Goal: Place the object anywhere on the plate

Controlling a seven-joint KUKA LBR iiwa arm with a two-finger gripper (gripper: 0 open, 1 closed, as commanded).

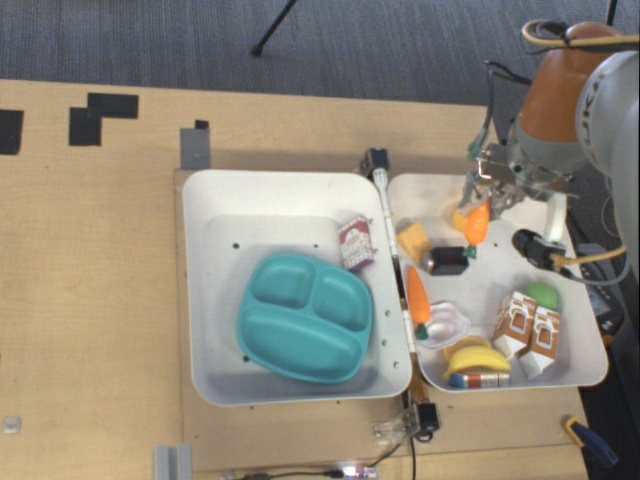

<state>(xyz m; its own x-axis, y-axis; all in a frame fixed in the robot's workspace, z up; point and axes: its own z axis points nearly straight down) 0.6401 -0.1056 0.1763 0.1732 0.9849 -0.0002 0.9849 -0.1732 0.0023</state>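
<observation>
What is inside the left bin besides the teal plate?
In the left bin, a small red and white packet lies near the right wall, just above the teal divided plate. Whatever is under the plate is covered.

Evenly, brightly lit from overhead; soft shadows inside the white bins [200, 298]; slightly soft focus, mild blur toward 3 o'clock.

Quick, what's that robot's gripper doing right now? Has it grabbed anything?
Gripper: closed on a small orange carrot, held above the right bin.
</observation>
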